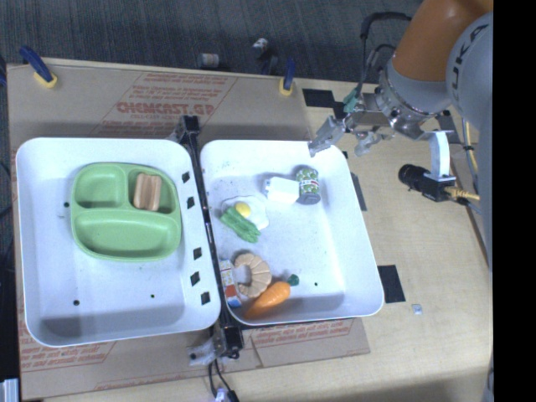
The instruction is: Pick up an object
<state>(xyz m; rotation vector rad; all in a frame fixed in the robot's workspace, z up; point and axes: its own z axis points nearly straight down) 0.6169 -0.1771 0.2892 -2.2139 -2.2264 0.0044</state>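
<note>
Nearby, can (308, 184) beside white block (282, 190).

pincer (335, 137) open over right bin (356, 249) corner | can (307, 184) near

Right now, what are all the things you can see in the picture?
bins: two, white, side by side on the bench
tray: one, green, left bin
bread piece: one, brown, in the tray's upper right compartment
can: one, green label, right bin, top
fried egg: one, white and yellow, right bin, middle
carrot: one, orange, right bin, bottom
end effector: one, grey, above the right bin's top right corner
</note>
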